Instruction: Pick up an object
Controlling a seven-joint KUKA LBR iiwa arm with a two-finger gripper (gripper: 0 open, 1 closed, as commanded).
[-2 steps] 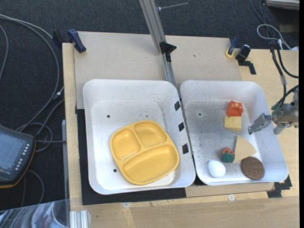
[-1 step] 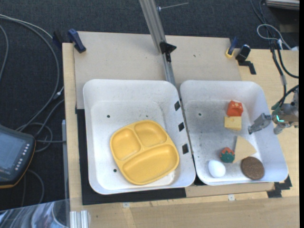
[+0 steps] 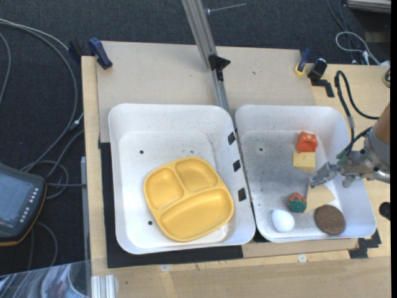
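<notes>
The desk [image 3: 155, 73] carries two shallow white bins side by side. The left bin [image 3: 124, 129] holds a yellow divided plate [image 3: 188, 198], lying flat toward its front. The right bin [image 3: 273, 129] holds five small things. At the front right lies a brown round disc [image 3: 329, 219]; just left of it, a white egg [image 3: 283, 220]. Behind the egg sits a small green and red piece [image 3: 297, 202], its shape hard to make out. Farther back, a pale yellow block [image 3: 304, 160] touches an orange-red piece [image 3: 306, 141] behind it. The arm [image 3: 378, 148] enters from the right, mostly cut off by the edge. Its pincer [image 3: 322, 177] hangs over the right bin, between the yellow block and the disc; whether its fingers stand apart or together cannot be told, and nothing is seen between them.
</notes>
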